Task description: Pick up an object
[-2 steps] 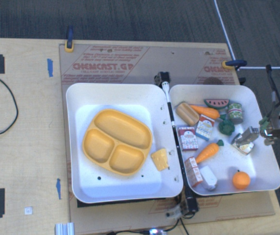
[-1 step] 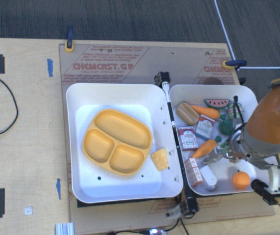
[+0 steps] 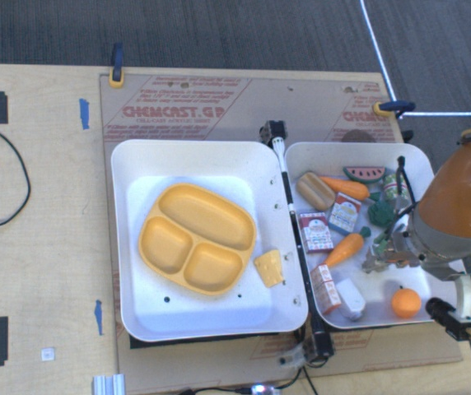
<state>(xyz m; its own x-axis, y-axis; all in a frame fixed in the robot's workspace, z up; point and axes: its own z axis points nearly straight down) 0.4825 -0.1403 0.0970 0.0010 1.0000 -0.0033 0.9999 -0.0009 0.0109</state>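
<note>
Left bin (image 3: pixel 128 220): a yellow divided tray (image 3: pixel 197 237) sits in the middle, all three wells bare. A cheese wedge (image 3: pixel 269 267) lies just beside the tray's right end, near the bin's right wall.

Right bin (image 3: pixel 421 159): crowded with toy food. Hot dog bun (image 3: pixel 315 190), carrot (image 3: pixel 347 187) and watermelon slice (image 3: pixel 364 173) toward the back; small cartons in the middle; a second carrot (image 3: pixel 344 248) lying aslant; an orange (image 3: pixel 406 303) at the front, round and smooth, sitting free.

The gripper (image 3: pixel 384 257) is low in the right bin, between the second carrot and the orange, wrist bulk above it. Cannot tell whether the jaws are apart or together; nothing visibly caught between them.

Judgement: pick not yet made. Every item rests on a bin floor; grasp and lift remain.
</note>
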